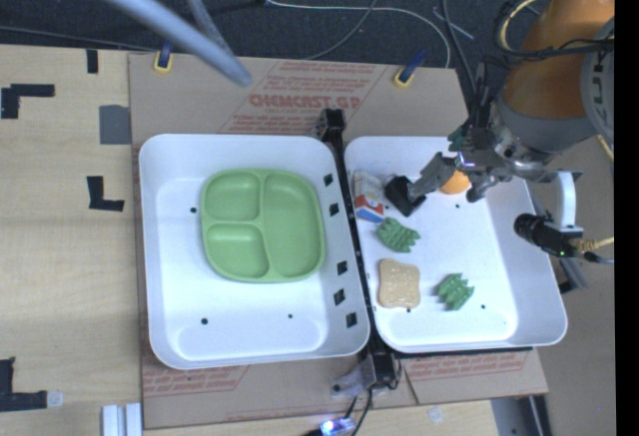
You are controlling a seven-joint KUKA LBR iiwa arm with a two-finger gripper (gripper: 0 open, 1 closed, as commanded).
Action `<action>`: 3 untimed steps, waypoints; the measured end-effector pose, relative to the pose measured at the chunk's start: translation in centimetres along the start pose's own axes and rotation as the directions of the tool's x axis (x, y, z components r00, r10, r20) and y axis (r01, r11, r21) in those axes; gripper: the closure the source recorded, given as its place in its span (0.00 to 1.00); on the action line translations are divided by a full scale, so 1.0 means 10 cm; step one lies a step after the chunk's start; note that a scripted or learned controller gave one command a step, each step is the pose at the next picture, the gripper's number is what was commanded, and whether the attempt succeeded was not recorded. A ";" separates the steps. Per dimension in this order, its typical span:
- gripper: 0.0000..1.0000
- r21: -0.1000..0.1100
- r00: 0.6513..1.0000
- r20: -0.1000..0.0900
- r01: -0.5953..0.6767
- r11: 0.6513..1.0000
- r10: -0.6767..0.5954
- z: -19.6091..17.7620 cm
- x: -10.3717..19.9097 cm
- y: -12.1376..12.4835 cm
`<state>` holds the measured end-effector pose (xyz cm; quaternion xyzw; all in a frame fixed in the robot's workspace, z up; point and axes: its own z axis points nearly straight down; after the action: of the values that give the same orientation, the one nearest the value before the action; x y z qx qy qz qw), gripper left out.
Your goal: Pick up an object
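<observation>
**Arm over right bin, no object picked yet**

Gripper [399, 195] sits low in the far-left part of the right bin [519, 324], arm reaching in from the right. Cannot tell if the jaws are apart or together; dark fingertip block hides it. Nothing visibly held.

Candidates in the right bin: small red-white-blue packet [367, 203] just left of the gripper by the bin wall; green leafy piece [398, 234] just below it; tan bread-like slab [398, 284] nearer; second green piece [455, 291] to its right; orange item [454, 183] mostly hidden behind the wrist. Left bin [170, 324] holds a green divided plate [264, 224].

Judgement: nearest targets are the packet or the first green piece. To do it well, centre over one item, stay off the divider wall, descend straight, close fully before lifting. Packet is tight to the wall, risky; green piece looks the cleaner grab.
</observation>
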<state>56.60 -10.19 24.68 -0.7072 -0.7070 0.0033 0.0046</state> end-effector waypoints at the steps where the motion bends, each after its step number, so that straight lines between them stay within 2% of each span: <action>1: 0.00 -0.009 1.000 0.001 0.002 1.000 -0.002 -0.04 0.00 0.02; 3: 0.00 -0.003 1.000 0.001 0.002 1.000 -0.002 1.20 0.09 0.06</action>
<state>57.04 -9.24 12.64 -0.7065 -0.7077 0.0028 0.0030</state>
